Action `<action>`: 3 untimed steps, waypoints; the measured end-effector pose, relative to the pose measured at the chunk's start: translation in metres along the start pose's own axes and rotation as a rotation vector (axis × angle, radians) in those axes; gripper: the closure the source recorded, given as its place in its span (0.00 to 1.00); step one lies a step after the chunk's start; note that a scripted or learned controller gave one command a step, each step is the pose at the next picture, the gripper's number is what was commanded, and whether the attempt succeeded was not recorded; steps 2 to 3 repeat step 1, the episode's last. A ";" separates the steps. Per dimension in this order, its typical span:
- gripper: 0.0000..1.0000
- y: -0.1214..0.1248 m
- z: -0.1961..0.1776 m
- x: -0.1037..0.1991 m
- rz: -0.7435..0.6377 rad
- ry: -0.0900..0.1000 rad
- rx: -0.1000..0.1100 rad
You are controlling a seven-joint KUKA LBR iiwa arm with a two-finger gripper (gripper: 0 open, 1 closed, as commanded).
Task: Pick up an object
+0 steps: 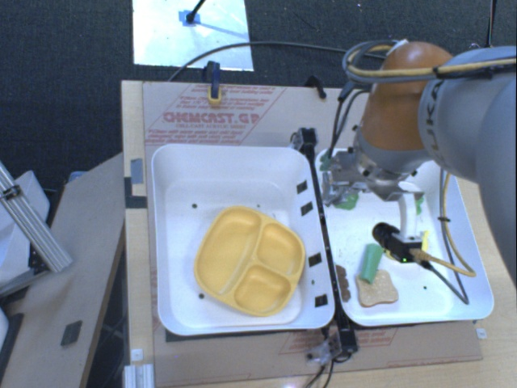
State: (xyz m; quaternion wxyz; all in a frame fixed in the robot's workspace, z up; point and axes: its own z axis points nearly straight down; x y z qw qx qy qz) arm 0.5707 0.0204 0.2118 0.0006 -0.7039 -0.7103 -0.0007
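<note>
Camera view: arm enters from right, gripper [343, 186] low over right bin [477, 297], near its left wall; cannot tell how it is set. Green block [370, 263] and toast slice [377, 290] touching, front of bin. Yellow divided plate [250, 259] in left bin [174, 217].

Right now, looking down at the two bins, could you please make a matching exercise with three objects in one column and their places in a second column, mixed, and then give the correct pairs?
Objects:
1. yellow divided plate
2. toast slice
3. green block

Places:
A. right bin, near its front edge
B. left bin, lying flat in the middle
C. right bin, just behind the toast slice and touching it

Right pairs: 1-B, 2-A, 3-C

The gripper hangs over the back left part of the right bin, apart from all three.
</note>
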 end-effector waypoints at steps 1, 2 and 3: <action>1.00 -0.001 -0.014 0.055 -0.001 0.000 -0.002; 1.00 -0.001 -0.014 0.055 -0.001 0.000 -0.002; 1.00 -0.001 -0.014 0.055 -0.001 0.000 -0.002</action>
